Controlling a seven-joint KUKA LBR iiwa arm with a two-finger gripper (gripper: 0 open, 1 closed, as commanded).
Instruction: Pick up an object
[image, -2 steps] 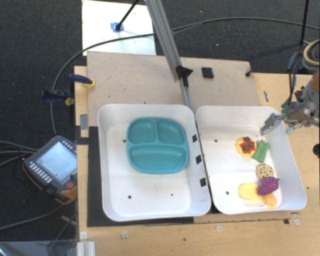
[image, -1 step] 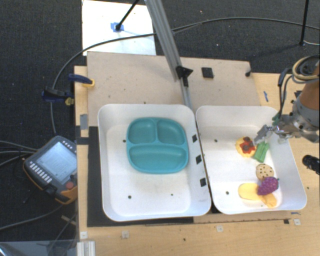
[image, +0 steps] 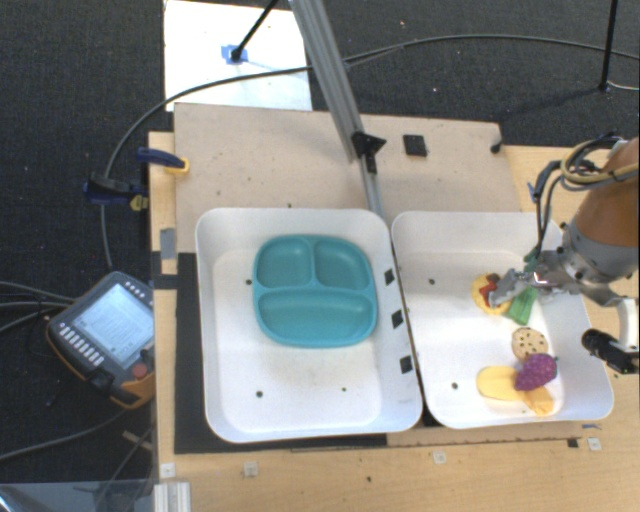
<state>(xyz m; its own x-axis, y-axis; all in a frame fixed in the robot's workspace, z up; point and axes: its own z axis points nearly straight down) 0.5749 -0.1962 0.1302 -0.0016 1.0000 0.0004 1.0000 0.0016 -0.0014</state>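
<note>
White plastic frames our whole job: two shallow bins sit side by side on the desk (image: 300, 150), and what we may pick lies in the right bin (image: 440, 330). Our pincer (image: 522, 283) is low over that bin's right half, reaching in from the right, and we cannot tell whether it is open or closed, nor whether anything sits in it. Right at its tip lie a small red and yellow piece (image: 489, 294) and a green piece (image: 521, 307), touching or nearly so.

To do this step well, we judge it best to settle on one of those two and centre over it, so the neighbour is not pinched or nudged along. The green piece looks the easier choice, being just under the tip. A straight descent and a straight lift should keep it from sliding.

Further toward the front of the bin a speckled cookie (image: 528, 343), a purple bunch of grapes (image: 537, 371) and a yellow piece (image: 500, 383) huddle close together; they stand clear of the tip but crowd any later try. The left bin (image: 225, 330) holds a teal divided plate (image: 315, 290), well apart. A grey pole (image: 335, 80) slants over the back of the desk, and a handheld controller (image: 105, 335) lies off the desk's left.
</note>
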